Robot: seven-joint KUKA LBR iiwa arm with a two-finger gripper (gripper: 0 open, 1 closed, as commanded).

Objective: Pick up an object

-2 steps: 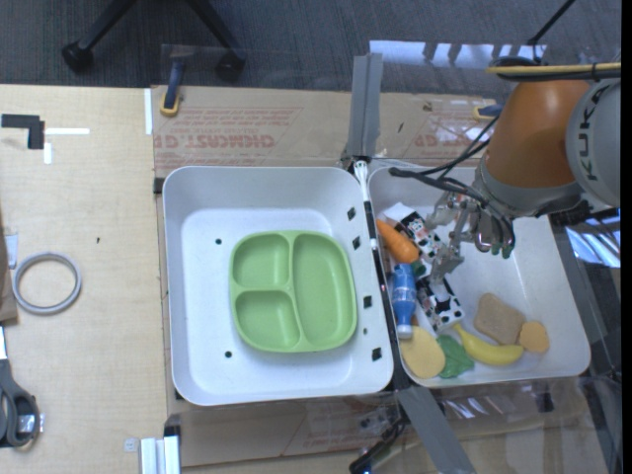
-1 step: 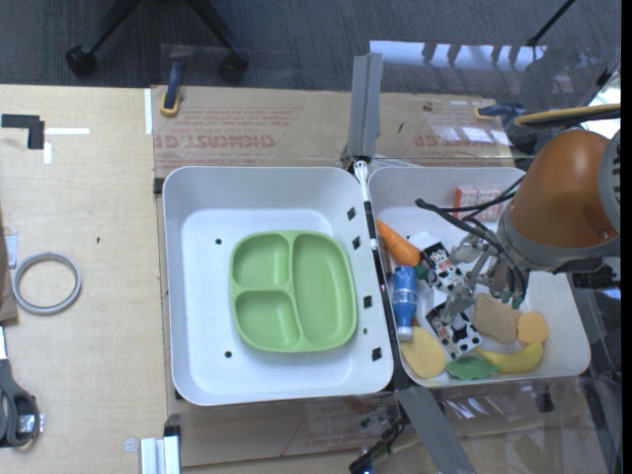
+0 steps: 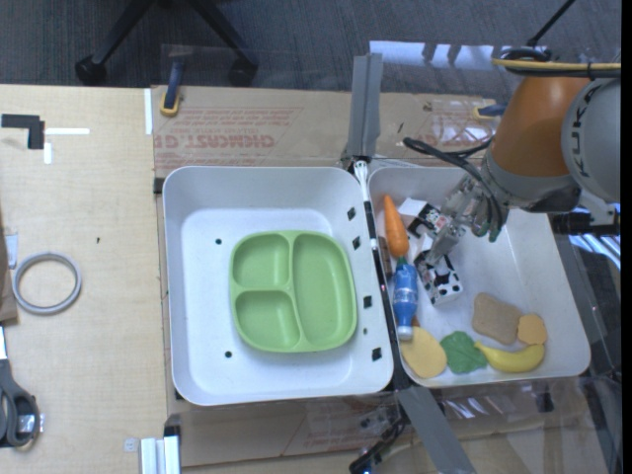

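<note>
Hand (image 3: 435, 253) near carrot (image 3: 395, 226) (left wall close), bin (image 3: 553, 265) centre open

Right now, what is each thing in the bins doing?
Gripper: down in the right bin, above the toys.
Green plate: flat in the left bin.
Carrot: lying by the divider.
Blue bottle: lying down.
Banana: lying at the front.

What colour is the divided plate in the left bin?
Light green; the divided plate shows clearly in the camera view.
</note>
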